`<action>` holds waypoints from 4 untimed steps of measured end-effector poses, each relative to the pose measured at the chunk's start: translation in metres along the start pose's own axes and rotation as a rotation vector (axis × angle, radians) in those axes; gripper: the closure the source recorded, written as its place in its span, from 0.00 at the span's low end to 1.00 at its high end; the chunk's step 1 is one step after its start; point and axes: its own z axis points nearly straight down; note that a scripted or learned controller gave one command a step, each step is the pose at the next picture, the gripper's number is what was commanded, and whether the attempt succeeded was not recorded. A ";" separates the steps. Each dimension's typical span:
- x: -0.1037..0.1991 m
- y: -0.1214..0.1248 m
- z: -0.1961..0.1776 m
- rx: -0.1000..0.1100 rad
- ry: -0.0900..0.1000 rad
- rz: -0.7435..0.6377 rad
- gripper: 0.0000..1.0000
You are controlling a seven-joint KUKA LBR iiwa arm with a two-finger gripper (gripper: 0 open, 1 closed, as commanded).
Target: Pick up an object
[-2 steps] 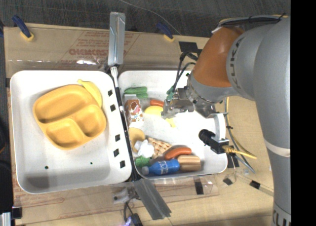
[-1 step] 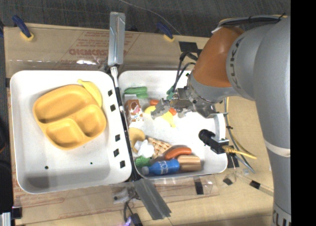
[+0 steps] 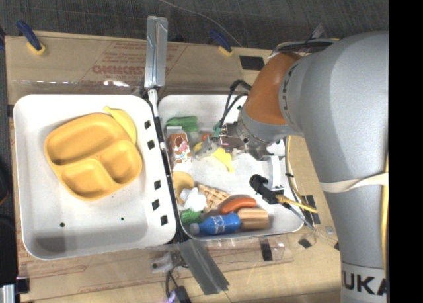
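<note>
Your arm (image 3: 344, 116) reaches in from the right and bends down over the right bin (image 3: 291, 223). The end effector (image 3: 221, 139) sits low over the upper middle of that bin. From this angle you cannot tell whether it is released or clenched, and nothing visible shows it grasping anything.

The closest candidates lie right by it. A yellow piece (image 3: 223, 158) rests on the bin floor just below the end effector, and a small orange thing (image 3: 204, 141) is just to its left. Whether either touches the end effector is not clear.

Further left in the same bin, a green item (image 3: 182, 124) lies near the top corner, with a brown and red packet (image 3: 178, 149) below it. Along the lower edge you have a crowded group: a tan piece (image 3: 182, 180), a white lump (image 3: 195, 199), a waffle cone (image 3: 213, 196), a red sausage (image 3: 238, 202), a copper-coloured cylinder (image 3: 255, 217) and a blue bottle (image 3: 217, 225) lying on its side.

The left bin (image 3: 39, 235) holds a yellow divided tray (image 3: 92, 156) with a yellow curved item (image 3: 124, 121) tucked against its far edge. Both bins sit side by side on the bench (image 3: 79, 57).
</note>
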 end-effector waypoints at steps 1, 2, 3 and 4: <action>-0.046 -0.055 -0.078 -0.003 -0.001 -0.023 0.00; -0.071 -0.062 -0.006 0.008 0.003 0.241 0.00; -0.048 -0.010 0.000 0.002 0.001 0.499 0.00; -0.018 0.043 -0.026 0.002 0.002 0.769 0.00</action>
